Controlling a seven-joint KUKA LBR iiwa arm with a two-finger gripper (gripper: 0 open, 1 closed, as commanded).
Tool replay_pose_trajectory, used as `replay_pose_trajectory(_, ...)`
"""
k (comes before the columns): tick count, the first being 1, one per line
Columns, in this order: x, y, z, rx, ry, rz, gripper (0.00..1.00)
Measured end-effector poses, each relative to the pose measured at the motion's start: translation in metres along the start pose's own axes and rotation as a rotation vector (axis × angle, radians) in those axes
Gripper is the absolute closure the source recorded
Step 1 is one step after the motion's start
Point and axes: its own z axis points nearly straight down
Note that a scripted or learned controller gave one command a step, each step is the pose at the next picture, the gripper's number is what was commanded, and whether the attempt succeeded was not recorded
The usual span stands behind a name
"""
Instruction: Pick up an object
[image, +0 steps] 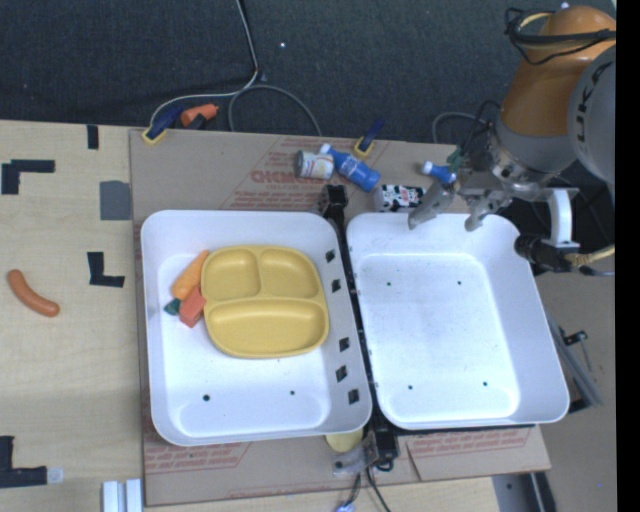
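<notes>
The tool (447, 212) hung spread wide and empty over the far rim of the right white bin (520, 400). The yellow three-compartment plastic plate (265, 302) lay in the left white bin (240, 415): probably light, stiff and slick, best pinched at its raised rim.

Yellow divided plate (264, 300) occupying left bin (240, 410) centre, carrot (186, 279) crowding its left edge, right bin (450, 400) floor lying open
</notes>
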Motion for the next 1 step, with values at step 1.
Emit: replay_pose_trajectory(1, -0.0423, -0.0211, 0.1194, 0.009, 0.001, 0.004, 0.00)
